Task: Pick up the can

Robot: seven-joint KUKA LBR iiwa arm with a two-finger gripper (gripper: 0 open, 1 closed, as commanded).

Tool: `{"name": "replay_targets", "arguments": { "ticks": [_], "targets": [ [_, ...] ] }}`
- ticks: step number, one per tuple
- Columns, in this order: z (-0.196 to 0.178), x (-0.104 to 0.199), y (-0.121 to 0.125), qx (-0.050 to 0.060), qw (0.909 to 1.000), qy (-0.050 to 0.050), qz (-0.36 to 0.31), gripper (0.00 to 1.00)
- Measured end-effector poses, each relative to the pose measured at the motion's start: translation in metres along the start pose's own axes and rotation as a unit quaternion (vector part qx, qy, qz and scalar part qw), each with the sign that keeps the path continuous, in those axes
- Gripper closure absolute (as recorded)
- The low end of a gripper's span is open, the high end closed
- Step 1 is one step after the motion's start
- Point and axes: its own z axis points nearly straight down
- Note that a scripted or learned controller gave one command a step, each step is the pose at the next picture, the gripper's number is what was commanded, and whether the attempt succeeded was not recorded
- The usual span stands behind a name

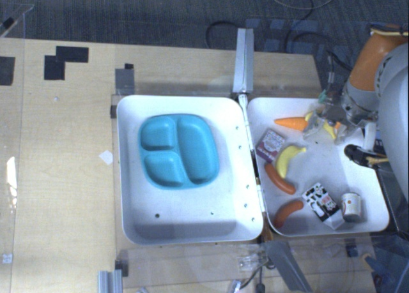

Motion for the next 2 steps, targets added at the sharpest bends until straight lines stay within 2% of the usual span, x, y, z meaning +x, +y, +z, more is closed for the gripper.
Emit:
{"name": "replay_targets", "arguments": {
  "ticks": [1, 2],
  "targets": [
    [0.002, -0.003, -0.056, -0.033, 0.9995, 0.001, -0.002, 0.00],
    [0.003, -0.012, -0.069, -0.033, 0.9972, 0.005, 0.066, 0.00]
  ]
}}
